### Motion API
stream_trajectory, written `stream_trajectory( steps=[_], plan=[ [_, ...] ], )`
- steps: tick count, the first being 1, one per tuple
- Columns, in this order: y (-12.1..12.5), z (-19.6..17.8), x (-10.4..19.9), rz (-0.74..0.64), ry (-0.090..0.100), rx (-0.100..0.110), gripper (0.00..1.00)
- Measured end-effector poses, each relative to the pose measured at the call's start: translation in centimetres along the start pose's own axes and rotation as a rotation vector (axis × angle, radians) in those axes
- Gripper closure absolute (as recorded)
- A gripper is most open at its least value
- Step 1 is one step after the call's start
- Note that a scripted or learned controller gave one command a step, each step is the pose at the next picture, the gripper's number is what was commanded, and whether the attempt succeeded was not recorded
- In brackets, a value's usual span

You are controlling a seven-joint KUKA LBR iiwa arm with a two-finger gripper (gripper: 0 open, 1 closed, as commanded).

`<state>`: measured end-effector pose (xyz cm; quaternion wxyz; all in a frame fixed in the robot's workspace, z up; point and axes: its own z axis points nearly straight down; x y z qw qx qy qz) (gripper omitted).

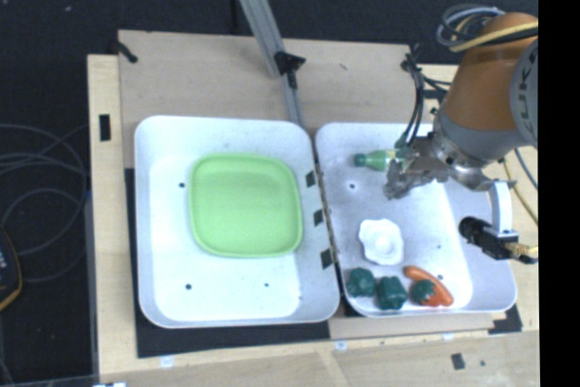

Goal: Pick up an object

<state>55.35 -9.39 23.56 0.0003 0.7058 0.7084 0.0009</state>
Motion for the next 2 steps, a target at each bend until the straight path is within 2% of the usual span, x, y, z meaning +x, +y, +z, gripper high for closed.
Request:
stream_trajectory(
  steps=[1, 2],
  plan=[
    [0.3, 0.6, 5.0, 0.000, 0.000, 0.001, 1.00],
    [1.1, -0.7, 9.7, 0.000, 0.000, 0.000, 1.00]
  ],
)
